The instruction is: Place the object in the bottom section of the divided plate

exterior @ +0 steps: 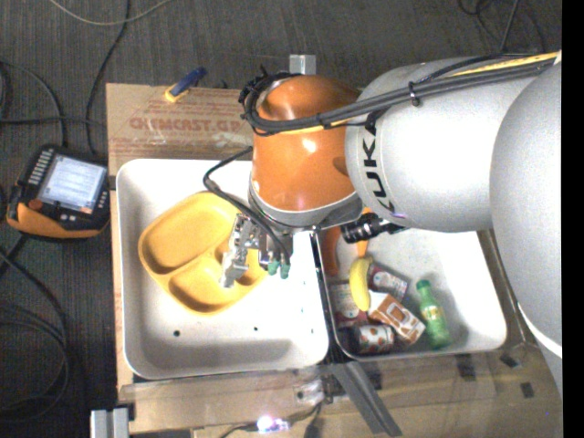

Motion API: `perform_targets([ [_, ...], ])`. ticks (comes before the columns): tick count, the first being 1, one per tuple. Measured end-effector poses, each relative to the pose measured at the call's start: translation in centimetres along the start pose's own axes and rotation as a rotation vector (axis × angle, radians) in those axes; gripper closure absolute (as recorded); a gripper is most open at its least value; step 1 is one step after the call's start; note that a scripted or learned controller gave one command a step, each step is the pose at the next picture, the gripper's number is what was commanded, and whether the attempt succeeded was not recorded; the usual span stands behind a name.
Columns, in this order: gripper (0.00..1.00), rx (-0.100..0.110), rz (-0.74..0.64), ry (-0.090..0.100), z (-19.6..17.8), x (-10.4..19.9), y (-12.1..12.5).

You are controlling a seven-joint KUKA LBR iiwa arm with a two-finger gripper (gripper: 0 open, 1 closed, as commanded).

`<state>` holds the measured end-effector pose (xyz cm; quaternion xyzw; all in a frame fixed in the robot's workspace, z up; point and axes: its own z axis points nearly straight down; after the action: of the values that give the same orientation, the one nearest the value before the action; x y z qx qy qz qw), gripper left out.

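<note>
The gripper (pixel 255 261) hangs over the near-right edge of the yellow plate (pixel 187 245) in the left bin (pixel 137 336). Whether it grasps anything cannot be told. Something pale and small sits at the tips, over the plate's near section, but it could be the object or just part of the tool; too small and blurred to call.

The right bin (pixel 488 322) has the candidate objects: a banana (pixel 359 283), a green bottle (pixel 433 313), a brown packet (pixel 400 319), and a can or two near its left wall, all packed close and touching.

Handling, judged: these look like light toy-scale groceries. The banana would be stiff, smooth and curved, so best taken across its middle. The bottle is hard and slippery and likely to roll; take it across the body. The packet is soft and may crumple.

Hidden: the arm's orange band (pixel 297 149) and grey body (pixel 456 144) cover the far part of both bins and the far-right of the plate. The plate's dividers show partly; the near section is partly masked by the tool. The cans are half in shadow.
</note>
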<state>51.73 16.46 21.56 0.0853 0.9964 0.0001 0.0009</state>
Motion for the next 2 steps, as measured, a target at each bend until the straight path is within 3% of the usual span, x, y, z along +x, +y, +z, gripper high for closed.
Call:
perform_targets([
  [1,1.0,-0.004,-0.507,-0.017,12.2,2.7,-0.9],
  [2,1.0,-0.003,-0.35,0.0,-2.5,-5.0,-0.1],
])
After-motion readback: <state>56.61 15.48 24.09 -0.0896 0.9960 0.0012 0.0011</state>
